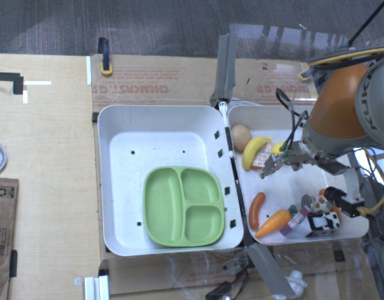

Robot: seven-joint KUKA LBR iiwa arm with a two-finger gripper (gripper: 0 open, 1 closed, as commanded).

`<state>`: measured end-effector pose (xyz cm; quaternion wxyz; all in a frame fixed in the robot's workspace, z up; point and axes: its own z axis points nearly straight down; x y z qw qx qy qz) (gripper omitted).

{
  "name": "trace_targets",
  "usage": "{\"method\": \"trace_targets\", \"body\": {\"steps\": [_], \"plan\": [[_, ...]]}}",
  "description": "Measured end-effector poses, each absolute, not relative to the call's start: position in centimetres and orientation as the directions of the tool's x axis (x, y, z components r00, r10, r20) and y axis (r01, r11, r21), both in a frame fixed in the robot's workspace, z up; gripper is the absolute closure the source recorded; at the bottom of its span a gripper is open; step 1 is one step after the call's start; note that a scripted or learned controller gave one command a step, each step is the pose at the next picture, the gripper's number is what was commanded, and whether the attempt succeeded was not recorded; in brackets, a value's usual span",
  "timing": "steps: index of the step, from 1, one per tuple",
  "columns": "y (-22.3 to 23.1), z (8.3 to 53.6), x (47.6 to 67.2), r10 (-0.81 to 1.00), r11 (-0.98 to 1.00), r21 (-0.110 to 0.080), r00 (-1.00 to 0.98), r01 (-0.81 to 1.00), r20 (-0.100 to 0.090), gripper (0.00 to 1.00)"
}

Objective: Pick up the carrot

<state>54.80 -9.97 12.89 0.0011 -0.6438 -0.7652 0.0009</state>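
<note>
The orange carrot (273, 222) lies tilted near the front edge of the right bin (291, 187), its tip pointing to the front left. My gripper (271, 165) hangs over the middle of that bin, beside the banana (254, 150) and well behind the carrot. There is bare bin floor between the gripper and the carrot. The grey arm with its orange band (341, 105) comes in from the right.
A red sausage (257, 209) lies just left of the carrot. A brown round fruit (241, 136) sits at the bin's back left. Several small toys (323, 212) crowd the front right corner. The left bin (106, 167) holds a green divided plate (182, 206).
</note>
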Motion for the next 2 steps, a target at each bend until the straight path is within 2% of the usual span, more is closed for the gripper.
{"method": "trace_targets", "body": {"steps": [1, 2], "plan": [[-10.3, 9.7, 49.3, 0.976, 0.217, 0.011, -0.217, 0.976, -0.002, 0.00], [-9.8, 9.2, 47.8, 0.902, 0.431, 0.001, -0.431, 0.902, 0.000, 0.00]]}}
